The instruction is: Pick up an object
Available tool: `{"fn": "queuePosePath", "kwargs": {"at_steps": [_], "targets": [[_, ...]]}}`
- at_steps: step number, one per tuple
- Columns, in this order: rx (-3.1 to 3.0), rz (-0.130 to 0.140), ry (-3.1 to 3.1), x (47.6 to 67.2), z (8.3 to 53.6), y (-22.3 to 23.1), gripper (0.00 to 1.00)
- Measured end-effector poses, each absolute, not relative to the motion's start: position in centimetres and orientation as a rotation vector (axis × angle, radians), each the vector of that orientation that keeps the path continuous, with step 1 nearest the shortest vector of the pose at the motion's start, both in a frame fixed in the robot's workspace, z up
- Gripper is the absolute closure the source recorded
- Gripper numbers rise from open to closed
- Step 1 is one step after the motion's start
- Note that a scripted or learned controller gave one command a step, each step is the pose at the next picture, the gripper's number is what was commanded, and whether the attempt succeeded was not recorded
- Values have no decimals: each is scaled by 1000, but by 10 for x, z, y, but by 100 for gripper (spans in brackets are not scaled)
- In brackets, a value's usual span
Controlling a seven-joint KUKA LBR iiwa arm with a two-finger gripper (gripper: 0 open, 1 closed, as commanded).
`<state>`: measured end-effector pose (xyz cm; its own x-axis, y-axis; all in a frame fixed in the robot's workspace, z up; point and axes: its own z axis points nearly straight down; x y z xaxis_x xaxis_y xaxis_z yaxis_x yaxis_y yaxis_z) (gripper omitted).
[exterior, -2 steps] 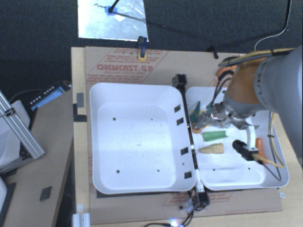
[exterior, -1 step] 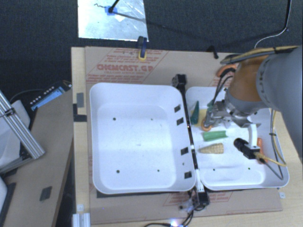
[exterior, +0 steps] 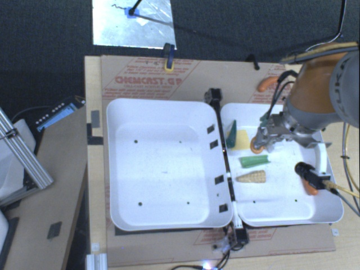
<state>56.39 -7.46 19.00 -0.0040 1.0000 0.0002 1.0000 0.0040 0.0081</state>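
**Right bin (exterior: 281, 207), contents and handling**

- Small orange piece (exterior: 256, 147): lies near the bin's far wall, just right of the yellow block, directly under the gripper (exterior: 262, 142). It is mostly covered, so you cannot read its shape. Judge it a light, rigid toy, probably smooth and apt to slip. Take it across its narrow width.
- Yellow block (exterior: 242, 139): flat, beside the dark green cone. Likely light and stiff, and its low profile gives you little to pinch.
- Dark green cone (exterior: 231, 134): lies against the divider side, tip pointing to the far wall. The taper would likely squirt out, so grip near the wide end.
- Green piece (exterior: 254, 161): oblong, lying crosswise mid-bin. Its parallel long sides make it probably your easiest hold.
- Tan cone (exterior: 251, 177): lies on its side just nearer than the green piece, ribbed, so it likely offers some friction.

**Gripper**

- Position: low in the right bin, at or touching the orange piece.
- State: you cannot tell whether it is released or clenched, nor whether the orange piece is truly held.
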Motion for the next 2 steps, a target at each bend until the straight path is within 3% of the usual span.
{"fn": "queuePosePath", "kwargs": {"at_steps": [1, 2], "targets": [[2208, 8, 2234, 577, 211, -7, 100], [2212, 1, 2236, 518, 217, 57, 100]]}}
